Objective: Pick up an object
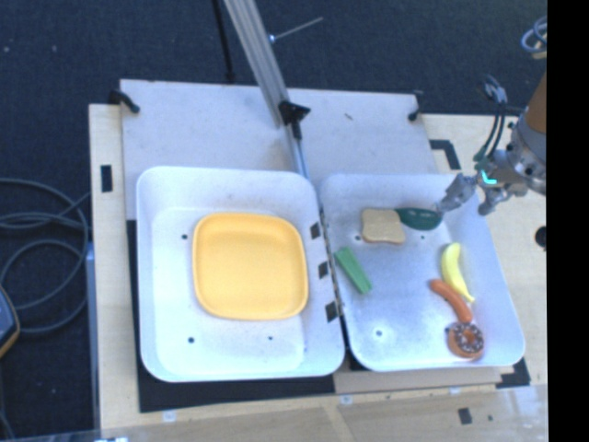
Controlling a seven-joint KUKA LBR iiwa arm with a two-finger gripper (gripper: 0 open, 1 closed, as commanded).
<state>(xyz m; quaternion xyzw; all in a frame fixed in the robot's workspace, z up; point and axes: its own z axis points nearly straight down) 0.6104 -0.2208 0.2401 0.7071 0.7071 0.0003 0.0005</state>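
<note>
The left bin (156, 191) holds a square yellow plate (249, 265), smooth, with rounded corners and a raised lip, lying flat near the bin's middle. A slanted metal pole (262, 53) runs down from the top to the seam between the bins.

In the right bin (502, 274), going left to right: a small green block (352, 271), oblong and matte, lies diagonally just beside the dividing wall; a tan slice of toy bread (382, 226), soft-edged, sits near the back; touching its right end is a dark green rounded piece (420, 217), glossy, too small to name. Further right a yellow banana (455, 270) lies with its long axis running roughly front to back, and beside its lower end an orange sausage-like piece (453, 299) angles toward a round brown doughnut (466, 340) with speckled icing in the front corner.

The gripper (480, 191) hangs over the bin's back right edge, its two fingers parted a little and nothing between them. The dark green piece lies nearest, just to its left and slightly forward; the banana lies forward of it. Either looks a fair candidate for the pick, and the banana's curve would probably suit a grasp across its narrow width
</note>
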